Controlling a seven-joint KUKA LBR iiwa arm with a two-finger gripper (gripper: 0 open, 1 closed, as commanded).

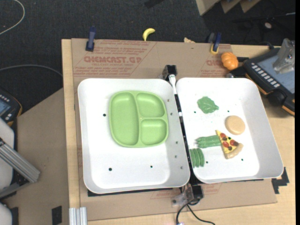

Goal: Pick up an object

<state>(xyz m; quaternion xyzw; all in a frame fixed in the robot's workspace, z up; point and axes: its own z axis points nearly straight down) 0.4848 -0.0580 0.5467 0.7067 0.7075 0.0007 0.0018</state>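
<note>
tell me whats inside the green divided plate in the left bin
The green divided plate has three compartments, and all three show only bare green surface, with no food in them. It lies flat in the left bin; whatever is under the plate is covered.

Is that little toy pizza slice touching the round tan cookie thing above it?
Apart. The camera view shows a strip of white bin floor between the pizza slice and the round tan piece above it.

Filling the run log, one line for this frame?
left bin: green plate | right bin: pizza slice, cookie, lettuce, green beans | nothing picked
</note>
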